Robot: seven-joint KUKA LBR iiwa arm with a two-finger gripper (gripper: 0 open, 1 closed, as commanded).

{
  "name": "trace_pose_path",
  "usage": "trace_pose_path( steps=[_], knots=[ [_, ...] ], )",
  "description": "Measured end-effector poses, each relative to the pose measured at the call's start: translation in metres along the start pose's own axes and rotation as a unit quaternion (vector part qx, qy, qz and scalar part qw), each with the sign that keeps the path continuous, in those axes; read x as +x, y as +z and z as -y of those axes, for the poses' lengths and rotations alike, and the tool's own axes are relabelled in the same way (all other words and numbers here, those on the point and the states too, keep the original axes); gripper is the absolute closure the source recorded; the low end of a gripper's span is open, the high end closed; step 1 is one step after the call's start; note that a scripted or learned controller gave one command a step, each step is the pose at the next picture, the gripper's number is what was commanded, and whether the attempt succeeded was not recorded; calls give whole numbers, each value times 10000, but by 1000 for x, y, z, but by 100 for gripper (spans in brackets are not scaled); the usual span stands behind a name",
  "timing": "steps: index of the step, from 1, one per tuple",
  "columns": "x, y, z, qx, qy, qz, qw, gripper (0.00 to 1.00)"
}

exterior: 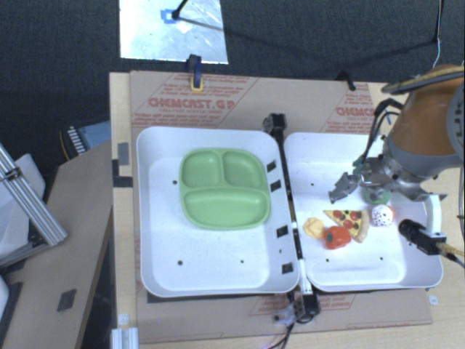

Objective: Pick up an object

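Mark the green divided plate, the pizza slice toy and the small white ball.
green divided plate (223,189): camera view, ridge between its compartments.
pizza slice toy (347,219): camera view, middle of the topping side.
small white ball (381,216): camera view, its centre.

Looks like a robotics lab: two white bins (218,278) on a cardboard-covered bench (218,97), aluminium framing (29,209) at the left edge.

Arm (429,133) at right of frame is chunky grey with a fat orange band, black cables looping down toward the gripper (356,184).
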State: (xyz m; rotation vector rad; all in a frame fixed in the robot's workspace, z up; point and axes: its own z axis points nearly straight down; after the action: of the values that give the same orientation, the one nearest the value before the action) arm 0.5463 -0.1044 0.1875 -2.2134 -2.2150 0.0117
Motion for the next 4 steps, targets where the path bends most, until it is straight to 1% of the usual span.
trace_pose_path(
  steps=[1,2,3,4],
  knots=[
    [0,-7,-3,-69,-11,9,10000,0],
    [2,35,-2,-52,-4,7,10000,0],
    [12,90,-3,-50,-1,5,10000,0],
    [11,100,-5,-89,2,20,10000,0]
  ],
)
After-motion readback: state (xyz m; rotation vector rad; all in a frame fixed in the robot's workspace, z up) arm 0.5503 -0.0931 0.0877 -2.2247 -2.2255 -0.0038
